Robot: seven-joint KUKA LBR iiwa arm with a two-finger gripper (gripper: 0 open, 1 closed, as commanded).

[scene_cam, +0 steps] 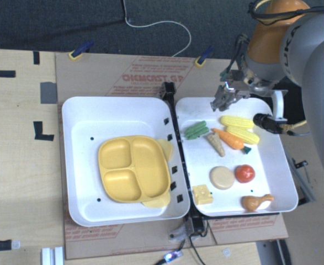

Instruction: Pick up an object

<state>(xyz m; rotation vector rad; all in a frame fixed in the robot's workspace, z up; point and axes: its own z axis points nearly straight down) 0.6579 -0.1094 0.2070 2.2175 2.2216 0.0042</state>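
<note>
One pincer [224, 101] above right bin [283, 170] far edge, near corn [240, 122]; fingers' state unclear.

A: What do the two bins [79, 164] look like?
B: Smooth white plastic, faintly glossy. The yellow tray [133, 167] is matt plastic.
A: And under them?
B: Brown cardboard [145, 76], dull and printed, on a pale wood-look worktop [18, 164]. The tomato [245, 173] shines like glossy plastic.
</note>
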